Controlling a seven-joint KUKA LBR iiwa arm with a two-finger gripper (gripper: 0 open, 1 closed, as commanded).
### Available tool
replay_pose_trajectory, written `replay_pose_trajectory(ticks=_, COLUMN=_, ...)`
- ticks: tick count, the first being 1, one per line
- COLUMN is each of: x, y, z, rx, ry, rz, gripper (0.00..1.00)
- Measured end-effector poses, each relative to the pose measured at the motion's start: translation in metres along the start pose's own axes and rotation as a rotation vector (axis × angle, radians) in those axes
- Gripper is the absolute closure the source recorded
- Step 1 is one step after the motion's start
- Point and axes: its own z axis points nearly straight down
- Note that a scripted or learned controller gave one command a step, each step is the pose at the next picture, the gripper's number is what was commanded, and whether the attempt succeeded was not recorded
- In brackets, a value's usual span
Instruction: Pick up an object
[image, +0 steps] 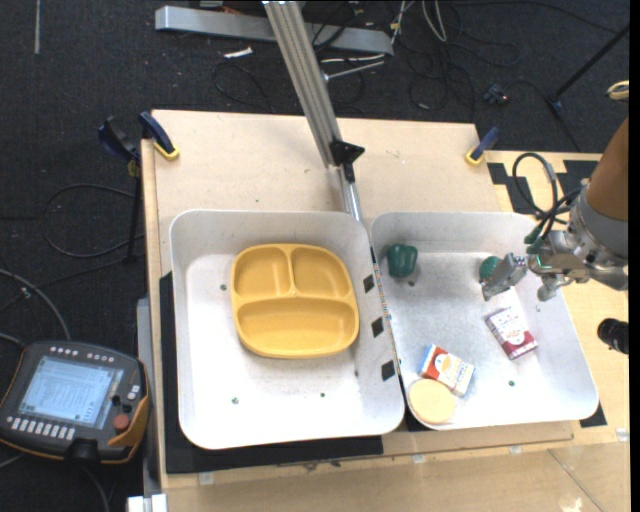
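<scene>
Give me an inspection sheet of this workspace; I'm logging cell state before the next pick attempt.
Surface: wooden bench bearing two shallow white bins, left bin and right bin.
Job's things: yellow divided tray in the left bin; in the right bin a green cup, a red-and-white carton, an orange-and-white packet, a pale round disc and a small teal item beside the gripper.
Clutter: yellow-tipped clamps at the bench's back corners.
Grippers: gripper low over the right bin's far side; nothing seen between its fingers.
Cables: black cable looping by the arm; more on the floor.
Surroundings: teach pendant at lower left; dark floor.
</scene>
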Motion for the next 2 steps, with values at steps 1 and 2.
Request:
replay_pose_trajectory(ticks=1, x=0.000, y=0.000, z=0.000, rx=0.000, ry=0.000, rz=0.001, gripper=0.00)
replay_pose_trajectory(ticks=2, x=0.001, y=-0.009, z=0.060, rx=0.005, ry=0.001, rz=0.002, gripper=0.00)
